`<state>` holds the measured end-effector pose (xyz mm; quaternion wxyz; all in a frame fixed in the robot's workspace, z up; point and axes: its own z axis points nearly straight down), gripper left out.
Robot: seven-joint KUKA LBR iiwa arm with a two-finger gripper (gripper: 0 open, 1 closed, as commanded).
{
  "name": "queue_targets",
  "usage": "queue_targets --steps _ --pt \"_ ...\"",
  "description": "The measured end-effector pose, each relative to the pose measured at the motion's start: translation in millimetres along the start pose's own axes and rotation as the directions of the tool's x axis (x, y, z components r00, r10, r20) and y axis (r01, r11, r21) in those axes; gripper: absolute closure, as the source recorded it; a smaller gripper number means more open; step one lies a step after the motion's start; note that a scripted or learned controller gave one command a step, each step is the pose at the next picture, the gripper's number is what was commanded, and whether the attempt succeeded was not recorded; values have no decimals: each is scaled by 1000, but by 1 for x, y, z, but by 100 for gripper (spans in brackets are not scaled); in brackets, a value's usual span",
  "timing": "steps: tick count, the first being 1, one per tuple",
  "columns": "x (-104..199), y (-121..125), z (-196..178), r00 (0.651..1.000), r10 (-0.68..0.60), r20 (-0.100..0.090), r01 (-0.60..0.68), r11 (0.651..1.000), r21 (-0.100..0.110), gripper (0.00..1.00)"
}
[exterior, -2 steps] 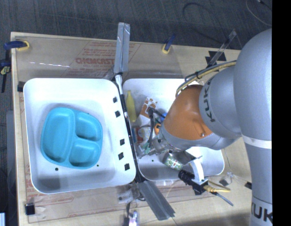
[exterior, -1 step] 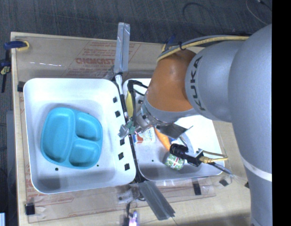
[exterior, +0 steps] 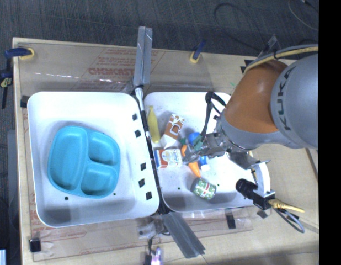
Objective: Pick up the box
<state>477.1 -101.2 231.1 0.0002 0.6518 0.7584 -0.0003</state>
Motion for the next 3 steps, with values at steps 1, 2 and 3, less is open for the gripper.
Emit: queue_targets --steps 1,2,3 --pt "0 0 0 1000 0 0 0 1000 0 0" --pt "-11 18 101 999 -53 6 53 999 -2 0" --pt "-31 48 88 964 -266 0 266 964 0 0"
